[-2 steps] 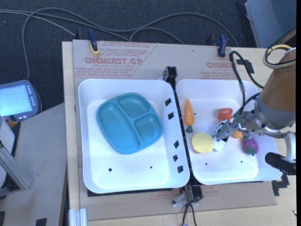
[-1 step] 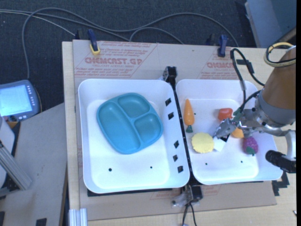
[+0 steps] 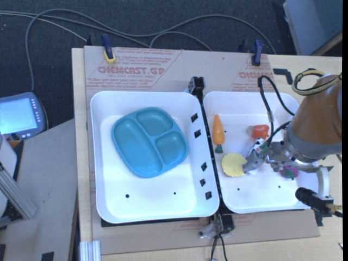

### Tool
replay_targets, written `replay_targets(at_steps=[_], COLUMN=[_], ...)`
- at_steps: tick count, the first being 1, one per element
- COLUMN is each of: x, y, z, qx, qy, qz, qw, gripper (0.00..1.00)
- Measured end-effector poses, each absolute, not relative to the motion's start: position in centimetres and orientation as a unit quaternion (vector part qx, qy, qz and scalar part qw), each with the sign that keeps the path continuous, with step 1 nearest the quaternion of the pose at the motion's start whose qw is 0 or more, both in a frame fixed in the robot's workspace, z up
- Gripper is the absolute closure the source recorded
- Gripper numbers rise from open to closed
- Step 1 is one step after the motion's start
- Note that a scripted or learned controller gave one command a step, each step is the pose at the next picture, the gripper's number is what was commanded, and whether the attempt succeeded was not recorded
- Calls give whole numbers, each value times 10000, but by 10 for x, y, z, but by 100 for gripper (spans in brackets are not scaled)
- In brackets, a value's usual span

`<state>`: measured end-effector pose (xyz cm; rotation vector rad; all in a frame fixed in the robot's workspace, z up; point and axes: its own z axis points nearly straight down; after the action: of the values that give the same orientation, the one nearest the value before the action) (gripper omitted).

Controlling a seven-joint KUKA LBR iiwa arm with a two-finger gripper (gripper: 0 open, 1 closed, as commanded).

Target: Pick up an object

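Observation:
The right bin [image 3: 255, 200] holds an orange carrot [image 3: 218, 131] near its left wall, a flat yellow piece [image 3: 232, 165] below it, a red object [image 3: 260, 130] further right, and a small purple-green item [image 3: 289, 172] under the arm. My gripper [image 3: 254, 161] hangs low over the bin, just right of the yellow piece and below the red object. Nothing shows between its fingers. Whether they are apart or together is not clear at this angle.
In the left bin [image 3: 109, 200] lies a blue divided plate [image 3: 150, 141]. A black divider [image 3: 204, 145] separates the bins. Cables loop over the right bin's far edge. The orange-banded arm [image 3: 318, 124] covers the bin's right side.

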<state>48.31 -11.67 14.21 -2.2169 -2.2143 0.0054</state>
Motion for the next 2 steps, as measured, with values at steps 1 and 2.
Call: replay_targets(at_steps=[1,2], x=[482,483], y=[-116,-116], z=[89,103], qx=[-7074,-7073], qy=[-7068,-7069], qz=[12,-4], qw=[38,13], gripper=[0,100])
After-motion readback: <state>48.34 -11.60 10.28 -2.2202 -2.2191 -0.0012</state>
